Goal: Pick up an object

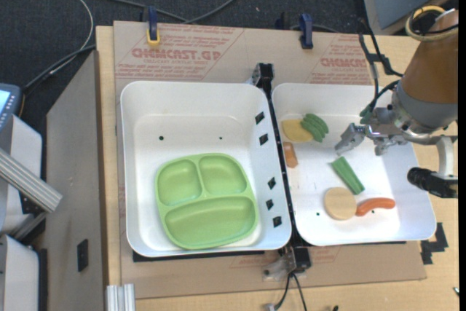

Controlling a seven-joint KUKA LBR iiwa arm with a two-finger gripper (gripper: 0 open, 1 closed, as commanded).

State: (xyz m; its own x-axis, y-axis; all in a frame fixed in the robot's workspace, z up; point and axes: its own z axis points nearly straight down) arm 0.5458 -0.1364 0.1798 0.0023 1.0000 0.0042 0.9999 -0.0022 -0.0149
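My gripper (364, 144) hangs over the right white bin (408, 229), near its upper right part, with the fingers spread open and nothing between them. Just below it and slightly left lies a green stick-shaped piece (347, 175). A tan round piece (338, 203) and a red-orange sausage shape (375, 206) rest near the bin's front. To the gripper's left, a yellow piece (294, 130) and a dark green leafy piece (315, 126) lie touching each other. A small orange piece (290, 155) sits by the bin's left wall.
The left white bin (138, 156) holds a light green divided plate (207, 199). A black divider strip (271, 149) runs between the bins. The arm's grey body with its orange band (433, 73) looms over the right bin's far right edge. Clamps (153, 25) grip the board's back edge.
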